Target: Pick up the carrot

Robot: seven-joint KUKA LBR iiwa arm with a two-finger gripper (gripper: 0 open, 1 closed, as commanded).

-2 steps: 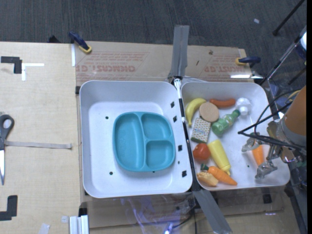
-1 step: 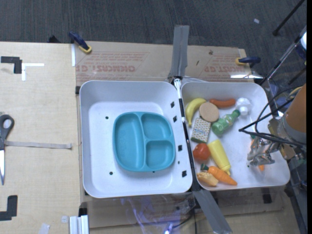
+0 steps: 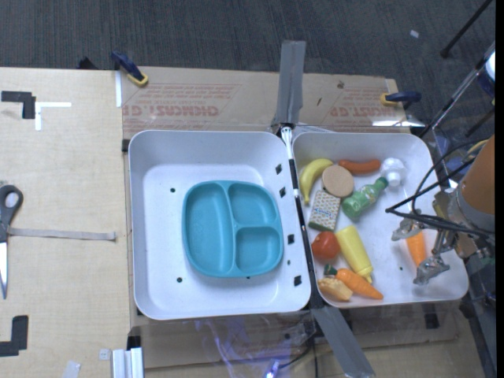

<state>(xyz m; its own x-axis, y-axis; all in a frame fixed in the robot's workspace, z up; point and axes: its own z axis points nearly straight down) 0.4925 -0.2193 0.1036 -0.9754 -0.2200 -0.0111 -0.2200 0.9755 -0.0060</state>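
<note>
The gripper (image 3: pixel 420 250) hung low over the right bin (image 3: pixel 394 142) near its right edge, metal fingers (image 3: pixel 431 270) spread with a short orange carrot (image 3: pixel 416 248) lying between them; whether they pressed on it could not be told. That carrot was stubby, bright orange, tapering toward the bin's near edge. A second, longer carrot (image 3: pixel 361 283) lay at the near-left corner beside a yellow bottle (image 3: pixel 353 250) and tomato (image 3: pixel 325 246). The left bin (image 3: pixel 150 211) carried a teal divided plate (image 3: pixel 233 228).
</note>
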